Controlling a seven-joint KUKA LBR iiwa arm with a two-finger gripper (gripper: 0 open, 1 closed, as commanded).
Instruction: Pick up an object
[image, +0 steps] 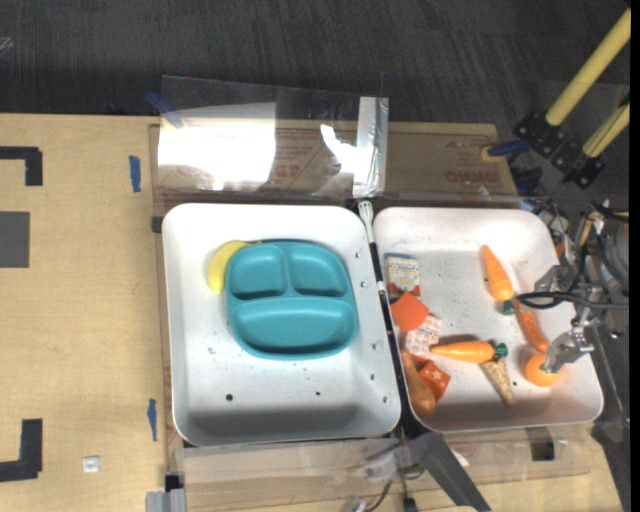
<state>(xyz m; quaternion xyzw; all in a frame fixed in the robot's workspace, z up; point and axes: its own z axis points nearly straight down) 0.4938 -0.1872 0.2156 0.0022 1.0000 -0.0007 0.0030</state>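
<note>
Two white bins side by side. The left bin (190, 330) holds a teal divided plate (291, 298) that covers most of a yellow object (218, 262). The right bin (450, 235) holds toy carrots (467, 351), orange pieces and small packets (402, 270). The gripper (567, 352) sits at the bin's right edge, over an orange ring-like piece (543, 372); whether its fingers are apart or closed cannot be made out.
</note>
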